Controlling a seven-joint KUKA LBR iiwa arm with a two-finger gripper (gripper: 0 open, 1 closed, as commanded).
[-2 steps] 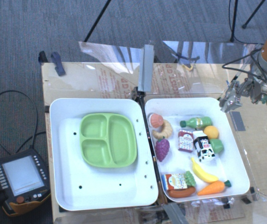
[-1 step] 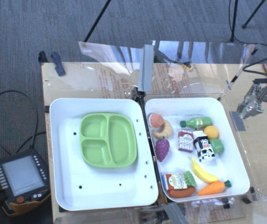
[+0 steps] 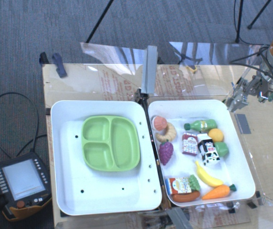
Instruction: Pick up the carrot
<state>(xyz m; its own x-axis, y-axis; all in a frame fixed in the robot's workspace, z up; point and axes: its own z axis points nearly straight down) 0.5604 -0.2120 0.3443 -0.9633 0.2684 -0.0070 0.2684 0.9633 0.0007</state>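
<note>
Look for the carrot [image 3: 217,192] in the right bin [image 3: 238,128]. It lies down flat in the near corner, close to the front wall, with its green top pointing to the right and its thin orange tip pointing left and a little toward you. So its long line runs almost side to side, with a small tilt.

Your gripper [image 3: 243,95] sits high up by the far right corner of that same bin, just past the rim. It is holding nothing that you can see. (It is too small and blurry here to say how the jaws stand, so I cannot tell.)

That means the carrot is well apart from the gripper, toward the front of the bench and a bit to the left. I think you will need to come across the whole bin to get there.

Watch the neighbors. The banana [image 3: 207,175] lies just beside the carrot on its far side, and a red sausage [image 3: 186,197] lies near the thin tip. A grab across the carrot's short way, near its fat middle, looks safest to me.
</note>
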